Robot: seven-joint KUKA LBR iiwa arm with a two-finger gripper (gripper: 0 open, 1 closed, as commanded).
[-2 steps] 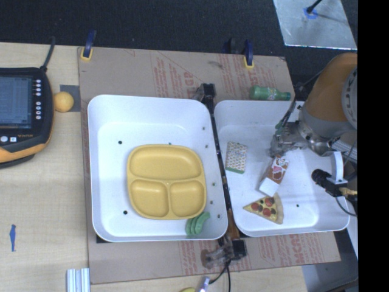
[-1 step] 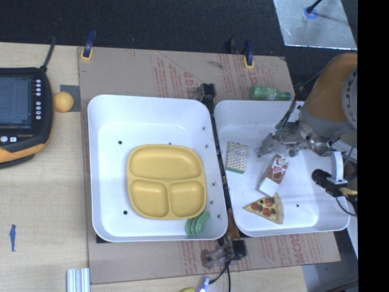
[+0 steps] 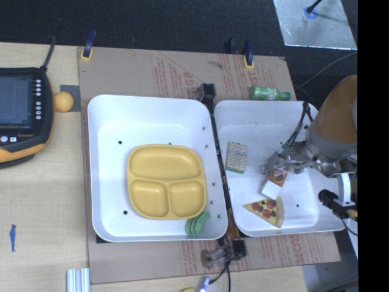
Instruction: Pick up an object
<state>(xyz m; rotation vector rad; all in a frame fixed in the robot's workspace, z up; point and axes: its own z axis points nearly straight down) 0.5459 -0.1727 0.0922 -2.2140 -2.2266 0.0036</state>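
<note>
So the gripper [image 3: 278, 165] is down in the right bin [image 3: 255, 117], and honestly I can't tell how its fingers are set, it's too murky there. A small red and white carton [image 3: 276, 181] sits right under and touching the tip, but can't say whether it's actually held. Just below that lies a toy pizza slice [image 3: 267, 210]. To the gripper's left is a patterned little packet [image 3: 236, 157]. Further left, in the left bin [image 3: 103, 163], a yellow divided plate [image 3: 165, 180] with a green toy [image 3: 197, 224] at its lower corner. Up past the bin rim, a green bottle [image 3: 269, 93] lies on the cardboard.
</note>
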